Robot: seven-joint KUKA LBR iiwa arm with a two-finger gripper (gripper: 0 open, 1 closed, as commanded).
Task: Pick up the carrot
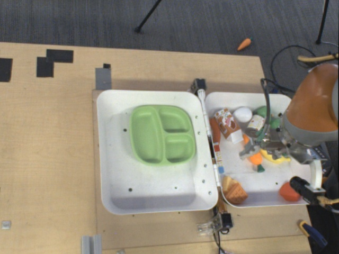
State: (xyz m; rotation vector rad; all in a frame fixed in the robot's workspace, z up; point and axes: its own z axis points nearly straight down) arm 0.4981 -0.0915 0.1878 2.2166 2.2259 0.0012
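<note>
In the right bin [233, 197], the gripper [258, 151] sits low over the clutter; finger state can't be made out. Carrot [256, 160]: small orange piece directly under the tool, touching or nearly so. Yellow item [275, 157] just beside it on the arm side. Green divided plate [161, 135] well off in the left bin [114, 194].

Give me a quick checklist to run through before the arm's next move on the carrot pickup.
1. Carrot located in the right bin: ok, small orange piece with a green end.
2. Gripper over the carrot: ok, right above it.
3. Carrot between the fingers: cannot tell.
4. Clutter near the carrot: not ok, a yellow banana lies beside it.
5. Green plate out of the way: ok, in the left bin.
</note>
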